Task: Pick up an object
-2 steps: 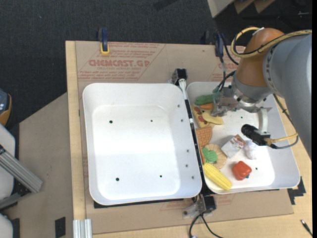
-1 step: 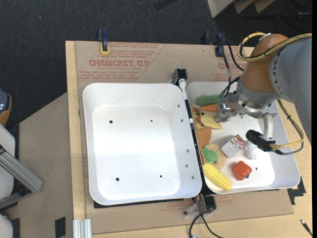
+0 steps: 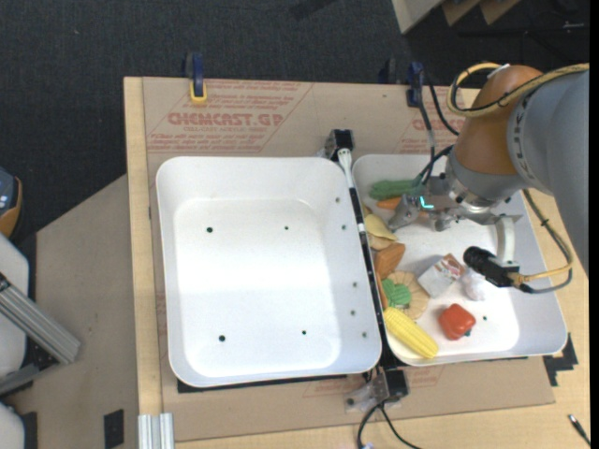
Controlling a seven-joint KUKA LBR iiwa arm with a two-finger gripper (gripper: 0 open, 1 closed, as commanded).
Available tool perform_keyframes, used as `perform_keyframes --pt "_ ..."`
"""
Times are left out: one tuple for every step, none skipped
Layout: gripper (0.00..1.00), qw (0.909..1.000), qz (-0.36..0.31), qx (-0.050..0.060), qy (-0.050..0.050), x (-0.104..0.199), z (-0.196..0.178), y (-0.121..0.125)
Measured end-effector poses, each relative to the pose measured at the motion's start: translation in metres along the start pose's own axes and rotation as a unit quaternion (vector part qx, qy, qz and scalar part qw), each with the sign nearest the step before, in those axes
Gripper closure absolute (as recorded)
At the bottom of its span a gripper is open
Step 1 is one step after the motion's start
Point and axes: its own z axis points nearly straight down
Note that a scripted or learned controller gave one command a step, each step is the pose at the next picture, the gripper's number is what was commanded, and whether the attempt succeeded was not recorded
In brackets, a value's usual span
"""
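Note:
My gripper (image 3: pixel 409 213) hangs low over the back left part of the right bin (image 3: pixel 533 330), under the grey arm that comes in from the right. A green vegetable (image 3: pixel 391 189) lies just behind it and a pale yellow piece (image 3: pixel 377 224) just left of it. Nearer the front lie an orange-brown piece (image 3: pixel 388 255), a grey and white box (image 3: pixel 437 275), a small green item (image 3: pixel 398 294), a yellow corn cob (image 3: pixel 410 333) and a red pepper (image 3: pixel 457 321). Nothing shows between the gripper's tips.
The left bin (image 3: pixel 178 251) stands beside the right one, their rims touching along the middle. Both rest on a cardboard sheet (image 3: pixel 243 110) held by clamps (image 3: pixel 197 75) at the back edge. Dark floor surrounds the bench.

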Motion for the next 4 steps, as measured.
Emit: perform_keyframes --pt "0.0 1.0 -0.002 0.0 0.002 0.016 0.001 0.029" --pt "0.0 1.0 0.0 0.003 0.002 0.093 -0.077 0.02" --pt "1.0 1.0 -0.001 0.001 0.003 0.095 -0.089 0.021" --pt "1.0 1.0 -0.008 0.0 0.005 0.272 -0.068 0.027"
